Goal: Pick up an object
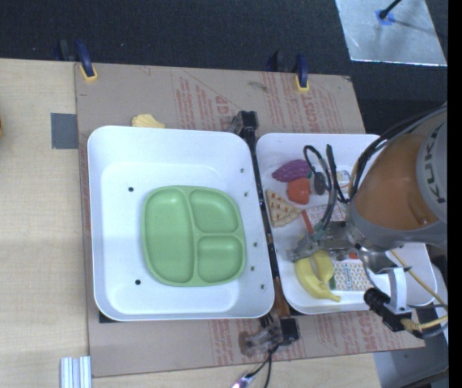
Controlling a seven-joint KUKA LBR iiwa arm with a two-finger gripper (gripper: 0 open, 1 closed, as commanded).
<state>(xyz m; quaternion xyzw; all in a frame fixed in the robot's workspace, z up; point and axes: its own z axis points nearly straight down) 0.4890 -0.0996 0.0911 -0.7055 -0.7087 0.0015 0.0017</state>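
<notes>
Yellow banana [315, 277] lies in the right bin [279, 148] just beside my claw [315, 245]. Whether I'm clenched or released, I cannot tell. Green plate [192, 235] sits in the left bin [113, 148]

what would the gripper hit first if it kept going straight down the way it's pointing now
Most likely the yellow banana: the gripper points down into the right bin and sits just above and beside that fruit. Depth is hard to judge from this slanted view, so it might instead land on the bin floor next to it.
</notes>
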